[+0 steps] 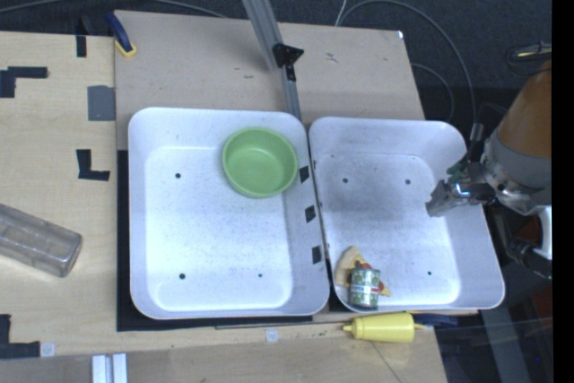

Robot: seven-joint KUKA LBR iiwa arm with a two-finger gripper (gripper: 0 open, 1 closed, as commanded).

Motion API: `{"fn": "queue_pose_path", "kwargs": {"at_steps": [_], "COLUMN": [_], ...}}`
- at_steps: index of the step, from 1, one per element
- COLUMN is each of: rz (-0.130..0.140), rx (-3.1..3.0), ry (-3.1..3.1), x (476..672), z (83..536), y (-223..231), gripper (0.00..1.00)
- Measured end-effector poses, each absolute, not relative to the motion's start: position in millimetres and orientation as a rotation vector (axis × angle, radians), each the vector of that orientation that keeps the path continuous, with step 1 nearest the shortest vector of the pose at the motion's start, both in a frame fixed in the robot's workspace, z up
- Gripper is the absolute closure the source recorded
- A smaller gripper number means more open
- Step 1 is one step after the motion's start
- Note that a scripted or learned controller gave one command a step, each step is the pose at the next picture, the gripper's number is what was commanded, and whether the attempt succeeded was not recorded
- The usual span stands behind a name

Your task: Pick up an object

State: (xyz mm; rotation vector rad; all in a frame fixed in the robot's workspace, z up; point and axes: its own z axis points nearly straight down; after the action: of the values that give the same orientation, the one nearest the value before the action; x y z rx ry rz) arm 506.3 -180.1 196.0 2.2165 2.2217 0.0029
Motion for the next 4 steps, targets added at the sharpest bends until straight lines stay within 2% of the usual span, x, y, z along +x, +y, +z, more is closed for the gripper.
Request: {"fn": "queue_pose_path", "kwargs": {"at_steps": [1,2,4], "rz": [0.003,0.001,-0.001], "rx": [2.216,2.215,2.215], "ry": [2.22,2.23,2.23], "x": [507.6,523.7,577.0], "z": [249,254,236], "y": [-180,-133,-25], "gripper": [1.0,1.0,1.0]}}
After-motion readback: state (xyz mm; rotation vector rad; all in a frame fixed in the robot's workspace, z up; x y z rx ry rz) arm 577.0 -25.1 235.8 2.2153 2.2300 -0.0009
